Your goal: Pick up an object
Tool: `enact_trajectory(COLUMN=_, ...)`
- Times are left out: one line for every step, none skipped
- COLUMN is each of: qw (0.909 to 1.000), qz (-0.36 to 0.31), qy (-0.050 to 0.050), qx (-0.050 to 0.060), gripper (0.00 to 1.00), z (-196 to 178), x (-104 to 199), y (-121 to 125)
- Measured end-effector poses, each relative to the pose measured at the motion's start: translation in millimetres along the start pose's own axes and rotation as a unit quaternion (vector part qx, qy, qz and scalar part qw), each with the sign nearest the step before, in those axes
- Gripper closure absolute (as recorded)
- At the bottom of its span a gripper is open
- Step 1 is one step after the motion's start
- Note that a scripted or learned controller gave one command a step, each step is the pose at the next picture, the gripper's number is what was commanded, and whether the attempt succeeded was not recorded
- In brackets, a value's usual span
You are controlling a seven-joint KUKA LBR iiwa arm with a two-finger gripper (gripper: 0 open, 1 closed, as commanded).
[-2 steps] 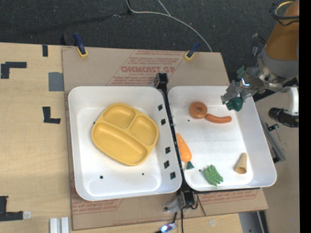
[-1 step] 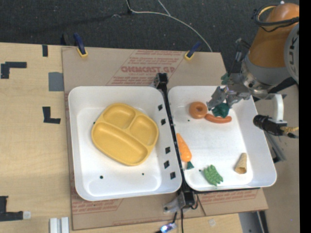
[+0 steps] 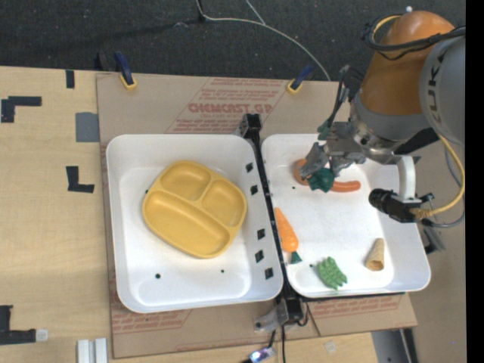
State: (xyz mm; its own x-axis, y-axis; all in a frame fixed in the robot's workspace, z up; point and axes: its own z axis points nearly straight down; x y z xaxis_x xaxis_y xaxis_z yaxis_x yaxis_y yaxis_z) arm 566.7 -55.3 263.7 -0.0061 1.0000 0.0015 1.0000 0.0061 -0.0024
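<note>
My gripper (image 3: 321, 166) hangs over the back left part of the right bin (image 3: 401, 282). A dark green toy piece (image 3: 323, 181) sits right at its tip. An orange piece (image 3: 301, 169) lies just left of it, partly hidden by the gripper. A red sausage-shaped toy (image 3: 347, 187) lies just right of it. Nearer the front are an orange carrot (image 3: 286, 231) by the left wall, a leafy green toy (image 3: 330, 272) and a tan cone (image 3: 375, 254).
The left bin (image 3: 125, 278) holds a yellow divided plate (image 3: 195, 208). A black divider strip (image 3: 261, 195) runs between the bins. A black fitting on a cable (image 3: 392, 203) hangs over the right bin's right side, and the arm's body fills the upper right.
</note>
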Motion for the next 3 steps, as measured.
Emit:
enact_trajectory(qw=1.0, qz=0.0, qy=0.0, qx=0.0, gripper=1.0, z=1.6, x=48.7, y=-10.6)
enact_trajectory(qw=1.0, qz=0.0, qy=-0.001, qx=0.001, gripper=1.0, z=20.9, x=93.0, y=-21.2)
enact_trajectory(qw=1.0, qz=0.0, qy=0.0, qx=0.001, gripper=1.0, z=20.0, x=144.1, y=-39.6)
